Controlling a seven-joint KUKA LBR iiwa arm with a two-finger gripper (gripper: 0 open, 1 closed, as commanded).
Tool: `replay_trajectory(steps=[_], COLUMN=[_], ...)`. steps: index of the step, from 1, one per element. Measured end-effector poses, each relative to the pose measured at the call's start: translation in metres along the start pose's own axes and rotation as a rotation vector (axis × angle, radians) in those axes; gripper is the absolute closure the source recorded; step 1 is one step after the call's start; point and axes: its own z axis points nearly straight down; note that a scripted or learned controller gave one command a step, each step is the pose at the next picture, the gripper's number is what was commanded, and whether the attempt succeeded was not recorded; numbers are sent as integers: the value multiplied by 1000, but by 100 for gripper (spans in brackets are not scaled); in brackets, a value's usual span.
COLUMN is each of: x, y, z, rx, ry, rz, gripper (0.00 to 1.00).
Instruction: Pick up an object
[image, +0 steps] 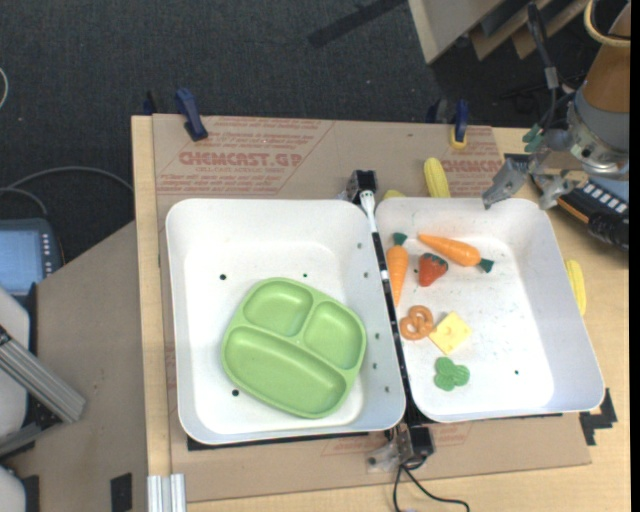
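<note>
Green divided plate (295, 346) in left bin (190, 300), toy foods in right bin (545, 330)

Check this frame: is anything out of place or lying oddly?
Yes. A corn cob lies on the bench behind the right bin, outside it, and a yellow piece sits just beyond that bin's right rim. The other toy foods lie inside the bin.

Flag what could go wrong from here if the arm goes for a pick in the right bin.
The two carrots and the strawberry lie bunched together, so a descent might nudge a neighbour or pinch two. The left carrot also hugs the bin wall, risking a collision. The gripper sits above the bin's far rim, some way from every piece.
</note>
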Motion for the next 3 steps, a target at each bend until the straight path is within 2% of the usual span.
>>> replay_trajectory(steps=[1, 2, 3], x=[10, 8, 96], y=[15, 17, 24], z=[170, 151, 56], rx=[7, -2, -13], ry=[8, -1, 1], rz=[-1, -3, -9], gripper=[0, 100, 100])
